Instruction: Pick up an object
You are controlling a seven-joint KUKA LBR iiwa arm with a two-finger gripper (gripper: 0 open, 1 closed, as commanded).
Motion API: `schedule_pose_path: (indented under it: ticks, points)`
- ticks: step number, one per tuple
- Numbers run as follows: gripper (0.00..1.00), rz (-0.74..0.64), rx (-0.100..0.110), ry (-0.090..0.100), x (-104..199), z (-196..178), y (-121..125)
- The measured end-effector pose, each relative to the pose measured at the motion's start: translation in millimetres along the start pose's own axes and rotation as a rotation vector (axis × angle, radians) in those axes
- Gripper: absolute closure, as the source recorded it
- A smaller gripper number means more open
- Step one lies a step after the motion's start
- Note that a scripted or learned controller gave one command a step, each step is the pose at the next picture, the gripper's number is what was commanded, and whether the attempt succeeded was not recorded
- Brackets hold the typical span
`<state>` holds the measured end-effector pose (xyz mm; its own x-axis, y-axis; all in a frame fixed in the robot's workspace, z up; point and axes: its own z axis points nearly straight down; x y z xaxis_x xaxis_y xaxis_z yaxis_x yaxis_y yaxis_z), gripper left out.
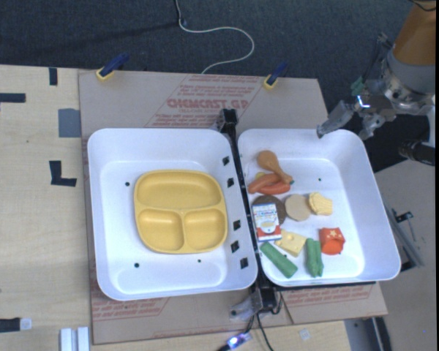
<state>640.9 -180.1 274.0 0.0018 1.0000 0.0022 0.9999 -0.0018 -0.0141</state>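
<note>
Green beans (312, 258) lie at the near edge of the right bin (373, 196), pointing up and down the view. Left sits a yellow tray (181, 210). Toys fill the right bin's middle. Spread jaws (345, 121) hover over its far corner, holding nothing. Next they should drop onto one toy.

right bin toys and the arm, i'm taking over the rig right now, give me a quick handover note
Gripper: hanging at the far right corner of the right white bin, fingers apart, nothing between them.
Things: the toy foods all lie in the right bin: brown drumstick, orange carrot, red block, two green pieces near the front.
The yellow divided tray sits in the left white bin.
Done: nothing picked yet.
Left: lower onto one toy, close, lift.
</note>
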Motion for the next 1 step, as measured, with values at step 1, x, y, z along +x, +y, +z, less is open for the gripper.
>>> schedule_pose_path:
  ticks: [1]
  points:
    - [0.0,-0.003,-0.013,-0.003,0.4,-8.7,1.7]
